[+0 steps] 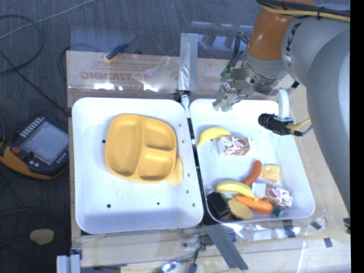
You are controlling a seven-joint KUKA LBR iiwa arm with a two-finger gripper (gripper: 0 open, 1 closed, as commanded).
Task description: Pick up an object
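Note:
My gripper [226, 102] hangs over the far edge of the right bin [296, 152], with nothing between its fingers. The fingers look slightly apart, but I cannot tell for sure. Below it in the bin lie a yellow banana [211, 134] and a small carton [233, 146]. Nearer the front are a sausage [254, 172], a cheese wedge [271, 172], a second banana [234, 187], a carrot [254, 204], another carton [277, 197], a black piece [217, 203] and a tan potato-like piece [241, 211].
The left bin [91, 198] holds a yellow divided tray [141, 148]. A metal divider post [185, 67] stands between the bins at the back. A pendant controller [35, 147] lies on the floor at the left.

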